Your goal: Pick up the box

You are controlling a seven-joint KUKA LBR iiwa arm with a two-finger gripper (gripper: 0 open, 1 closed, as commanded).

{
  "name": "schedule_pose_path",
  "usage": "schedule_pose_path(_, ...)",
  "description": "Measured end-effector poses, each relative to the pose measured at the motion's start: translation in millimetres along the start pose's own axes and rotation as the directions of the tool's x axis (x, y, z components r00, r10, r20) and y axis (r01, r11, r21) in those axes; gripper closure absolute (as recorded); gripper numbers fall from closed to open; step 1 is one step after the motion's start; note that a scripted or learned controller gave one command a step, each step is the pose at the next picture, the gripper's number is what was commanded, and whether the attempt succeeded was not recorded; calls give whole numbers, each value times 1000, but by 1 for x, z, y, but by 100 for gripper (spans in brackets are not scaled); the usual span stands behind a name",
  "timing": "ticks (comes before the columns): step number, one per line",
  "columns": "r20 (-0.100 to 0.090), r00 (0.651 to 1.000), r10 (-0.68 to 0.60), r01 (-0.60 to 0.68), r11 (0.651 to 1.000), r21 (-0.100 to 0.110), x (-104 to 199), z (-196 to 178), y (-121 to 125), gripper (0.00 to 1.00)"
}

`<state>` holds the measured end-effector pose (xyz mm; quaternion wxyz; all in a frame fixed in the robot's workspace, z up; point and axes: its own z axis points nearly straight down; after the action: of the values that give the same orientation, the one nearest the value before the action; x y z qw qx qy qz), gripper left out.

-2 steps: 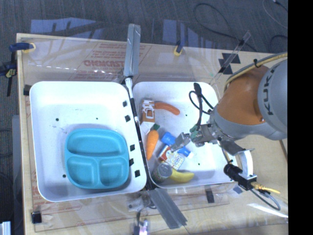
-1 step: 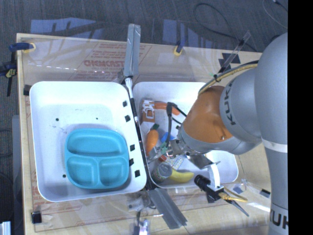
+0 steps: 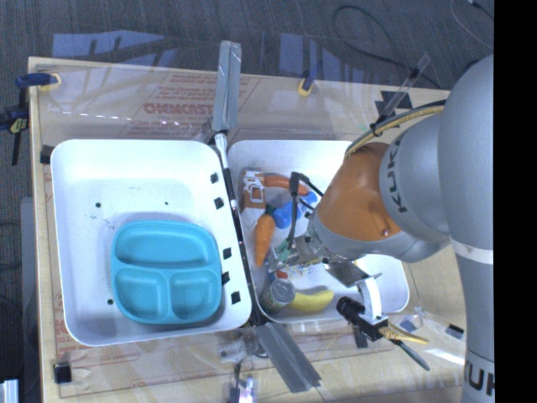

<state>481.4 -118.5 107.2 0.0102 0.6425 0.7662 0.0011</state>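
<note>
Two white bins (image 3: 75, 225) (image 3: 336, 151); one blue tray (image 3: 168, 272); one carrot (image 3: 264, 238); one banana (image 3: 312, 300); one box (image 3: 253, 189).

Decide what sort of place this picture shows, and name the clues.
Probably a robotics lab test bench. A grey and orange robot arm reaches over two shallow white plastic bins, one holding a blue sectioned plastic tray, the other toy food such as a yellow banana.

Smooth white plastic in both bins (image 3: 75, 225), faintly glossy; matt turquoise plastic for the divided tray (image 3: 166, 273); glossy orange band (image 3: 357, 200) and satin grey shell on the arm (image 3: 445, 166); printed card on the box (image 3: 252, 189); waxy-looking yellow banana (image 3: 312, 300).
</note>
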Motion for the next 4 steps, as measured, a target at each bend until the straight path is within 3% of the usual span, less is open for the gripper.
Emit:
schedule_pose_path(1, -14, 995, 99, -99, 995, 19, 81, -85, 18, 100)
schedule_pose_path(2, -14, 996, 94, -93, 995, 20, 81, -94, 19, 100)
schedule_pose_path(3, -14, 996, 94, -93, 995, 21, 81, -94, 19, 0)
schedule_pose_path(4, -10, 967, 255, -255, 967, 21, 159, -162, 44, 0)
